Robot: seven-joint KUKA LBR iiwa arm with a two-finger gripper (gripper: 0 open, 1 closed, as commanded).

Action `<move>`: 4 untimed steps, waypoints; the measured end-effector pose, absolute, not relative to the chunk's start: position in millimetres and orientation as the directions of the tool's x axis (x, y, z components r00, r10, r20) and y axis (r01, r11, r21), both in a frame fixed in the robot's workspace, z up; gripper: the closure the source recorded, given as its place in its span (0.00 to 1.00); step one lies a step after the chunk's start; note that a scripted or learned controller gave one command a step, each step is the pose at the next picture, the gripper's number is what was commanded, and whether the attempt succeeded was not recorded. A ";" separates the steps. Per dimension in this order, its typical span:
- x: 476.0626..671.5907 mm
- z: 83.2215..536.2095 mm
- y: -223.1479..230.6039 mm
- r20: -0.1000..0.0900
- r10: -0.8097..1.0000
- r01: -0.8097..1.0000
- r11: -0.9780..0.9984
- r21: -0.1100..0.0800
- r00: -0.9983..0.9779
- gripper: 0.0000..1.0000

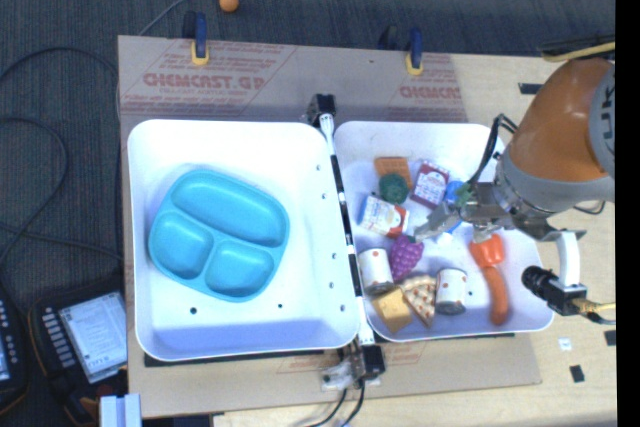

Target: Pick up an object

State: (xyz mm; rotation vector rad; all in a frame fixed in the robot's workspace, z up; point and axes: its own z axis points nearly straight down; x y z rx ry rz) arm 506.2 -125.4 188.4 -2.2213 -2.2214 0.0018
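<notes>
The right bin (440, 133) holds a heap of toy food. My gripper (432, 223) hangs low over its middle, reaching in from the right under the orange band of the arm (560, 130). Just left of its tip lie a white packet (381, 213) and a bunch of purple grapes (405, 256). A red packet (430, 184), a green round piece (394, 187) and an orange block (392, 166) sit behind it. An orange carrot (492, 277) lies to the right, partly under the arm. I see nothing gripped.
At the right bin's front lie a white can (375, 266), a pizza slice (421, 295), a tan block (392, 311) and a small white cup (452, 287). In the left bin (150, 315) rests a blue divided plate (218, 232). Clamps (200, 40) hold the board's far edge.
</notes>
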 end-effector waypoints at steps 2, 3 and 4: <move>495.8 105.0 -106.2 -0.001 1.000 1.000 -0.002 0.000 0.002 1.00; 496.1 114.4 -106.3 -0.001 1.000 1.000 -0.002 -0.001 0.002 1.00; 543.2 292.1 -43.1 -0.001 1.000 1.000 0.001 0.002 -0.001 1.00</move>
